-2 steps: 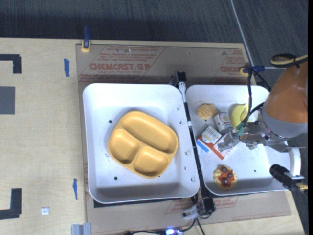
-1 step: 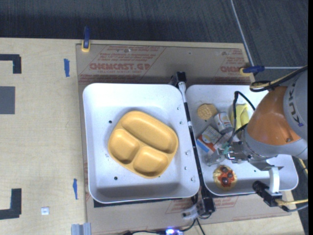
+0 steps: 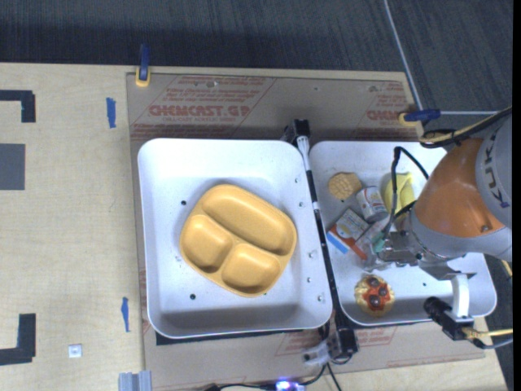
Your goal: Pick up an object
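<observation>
Bench (image 3: 65,243): pale wood.
Board (image 3: 269,104): laid at 12 o'clock.
Bins: left bin (image 3: 159,218) at 9, right bin (image 3: 480,296) at 3.

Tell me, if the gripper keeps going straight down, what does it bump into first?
Probably the small packet lying in the right bin, since the gripper hangs right beside it. Depth is hard to judge from above, so it might meet the bin floor next to it.

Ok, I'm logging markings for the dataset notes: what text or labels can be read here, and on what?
"CHEMCAST GP", red print on the brown board behind the bins, partly blurred.
Red print at the board's right corner: too blurred to read.
Letters on the arm: cut off, unreadable.
Packets in the right bin: print too small.
</observation>
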`<control>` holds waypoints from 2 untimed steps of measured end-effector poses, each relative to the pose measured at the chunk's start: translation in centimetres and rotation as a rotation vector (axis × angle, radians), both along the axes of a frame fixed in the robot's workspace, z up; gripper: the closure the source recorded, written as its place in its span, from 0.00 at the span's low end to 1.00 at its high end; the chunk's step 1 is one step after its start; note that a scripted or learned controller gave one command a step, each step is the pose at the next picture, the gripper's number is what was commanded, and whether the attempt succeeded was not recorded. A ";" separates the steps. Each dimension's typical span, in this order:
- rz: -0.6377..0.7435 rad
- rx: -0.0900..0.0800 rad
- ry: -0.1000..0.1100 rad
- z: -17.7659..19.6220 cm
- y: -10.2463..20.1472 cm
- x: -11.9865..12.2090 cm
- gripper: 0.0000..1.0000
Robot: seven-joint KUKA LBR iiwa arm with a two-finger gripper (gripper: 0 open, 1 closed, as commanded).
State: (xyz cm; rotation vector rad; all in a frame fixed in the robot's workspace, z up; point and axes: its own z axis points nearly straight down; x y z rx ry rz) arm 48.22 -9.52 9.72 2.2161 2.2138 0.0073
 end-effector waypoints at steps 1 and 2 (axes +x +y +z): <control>0.003 0.004 0.008 8.8 7.4 0.7 1.00; 0.005 0.003 0.003 9.8 7.4 0.9 1.00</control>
